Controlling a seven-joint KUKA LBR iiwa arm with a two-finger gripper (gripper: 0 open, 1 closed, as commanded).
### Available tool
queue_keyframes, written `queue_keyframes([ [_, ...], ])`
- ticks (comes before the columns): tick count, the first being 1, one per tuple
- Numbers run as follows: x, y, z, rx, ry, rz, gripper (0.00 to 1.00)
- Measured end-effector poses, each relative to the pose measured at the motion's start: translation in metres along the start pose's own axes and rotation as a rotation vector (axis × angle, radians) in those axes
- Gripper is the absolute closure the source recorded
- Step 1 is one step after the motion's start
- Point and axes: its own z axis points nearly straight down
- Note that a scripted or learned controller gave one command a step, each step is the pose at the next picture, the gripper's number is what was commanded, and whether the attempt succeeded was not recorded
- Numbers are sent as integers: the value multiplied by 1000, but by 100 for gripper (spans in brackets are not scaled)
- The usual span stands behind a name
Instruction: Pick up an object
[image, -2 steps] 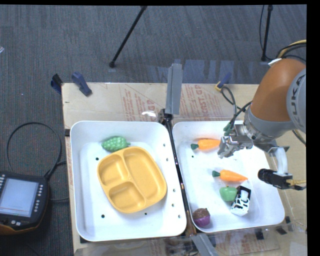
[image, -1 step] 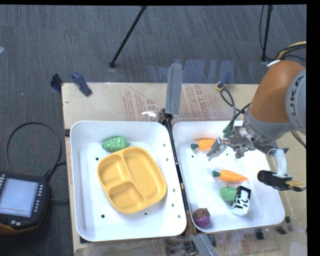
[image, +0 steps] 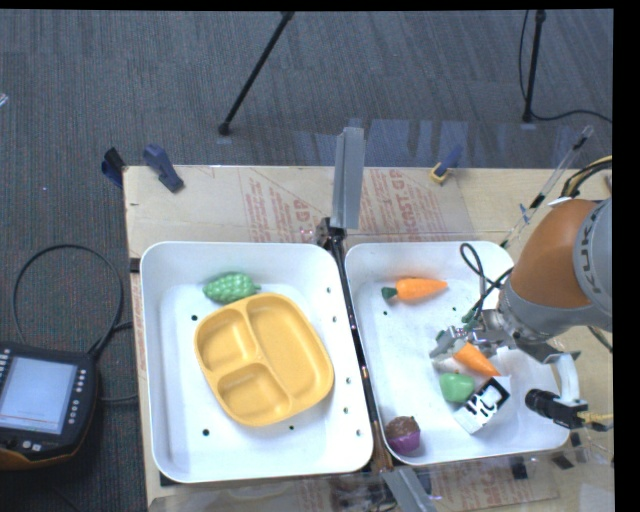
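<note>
Camera view from above shows two white bins sitting side by side on a bench. Far to the left, on the floor, lies a grey handheld screen box (image: 38, 400) with a black cable.

Next comes the left white bin (image: 165, 400). A bumpy green toy vegetable (image: 229, 287) lies near its top, just beside a yellow plastic plate with three sections (image: 263, 357), which fills the middle of that bin.

Then comes the right white bin (image: 400, 360). Near its top lies an orange toy carrot with a green end (image: 415, 290). Its long side runs left to right, and the pointy tip points right. At the bottom of this bin sits a small purple and brown toy (image: 404, 434).

Further right, the metal gripper (image: 462, 345) is low in the bin, at the end of the grey arm with the orange band (image: 555, 270). A second small orange toy carrot (image: 476, 360) is right at the gripper. It lies slanted, with its tip pointing down and to the right. I cannot tell if the gripper is grasping it or not. Just below it sits a round green toy (image: 456, 386), touching a white card with black marks (image: 485, 402).
</note>
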Motion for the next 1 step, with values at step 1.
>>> queue_keyframes([
  [1, -2, -3, -5, 9, 4, 7, 100],
])
